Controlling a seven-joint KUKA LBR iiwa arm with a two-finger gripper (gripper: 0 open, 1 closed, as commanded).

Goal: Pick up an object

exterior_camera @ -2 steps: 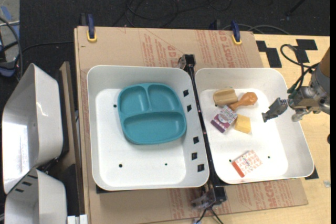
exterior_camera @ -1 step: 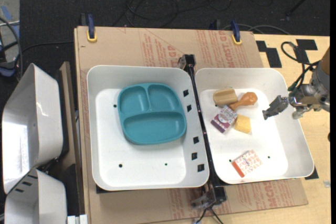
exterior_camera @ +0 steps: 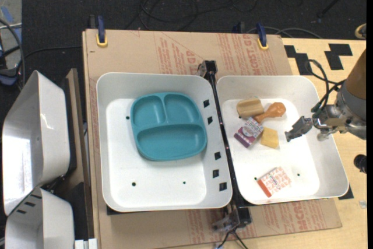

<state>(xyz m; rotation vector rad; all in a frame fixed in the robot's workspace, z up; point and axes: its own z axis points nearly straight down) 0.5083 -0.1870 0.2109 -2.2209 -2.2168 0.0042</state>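
The right bin [exterior_camera: 309, 87] holds several small items. A tan block [exterior_camera: 249, 107] and an orange drumstick-shaped piece [exterior_camera: 274, 111] lie at its back. In front of them are a purple packet [exterior_camera: 249, 131] and a yellow wedge [exterior_camera: 269, 139]. Near the front lies a red-and-white packet [exterior_camera: 274, 180]. My gripper [exterior_camera: 309, 130] hovers over the right side of this bin, right of the yellow wedge and apart from it. It is open, with bare bin floor showing between its fingers.
The left bin [exterior_camera: 113, 143] contains a teal divided plate [exterior_camera: 169, 126]. A black divider strip [exterior_camera: 220, 143] runs between the bins. Grey tubs [exterior_camera: 35, 137] stand off the bench to the left. Cables lie on the dark floor behind.
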